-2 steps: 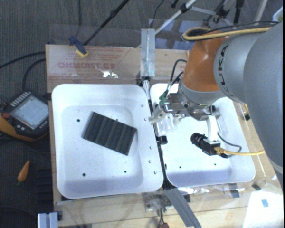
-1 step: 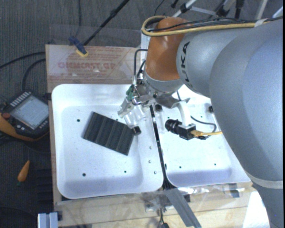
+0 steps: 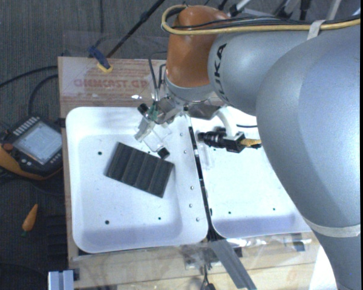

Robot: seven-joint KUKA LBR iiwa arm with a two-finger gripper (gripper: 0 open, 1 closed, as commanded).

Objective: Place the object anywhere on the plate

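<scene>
Grey arm (image 3: 302,101) over 2 bins, claw (image 3: 150,128) above dark ridged plate (image 3: 139,170), grip unclear.

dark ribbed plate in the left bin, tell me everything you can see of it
The dark grey, ribbed rectangular plate looks like matte plastic or rubber, with parallel grooves running along its length. It lies flat on the floor of the left shallow white bin, turned at a slant to the bin's walls, nearer the bin's far right part. Its upper right corner sits just below the gripper, beside a small black piece; whether they touch cannot be told. Nothing rests on it.
</scene>
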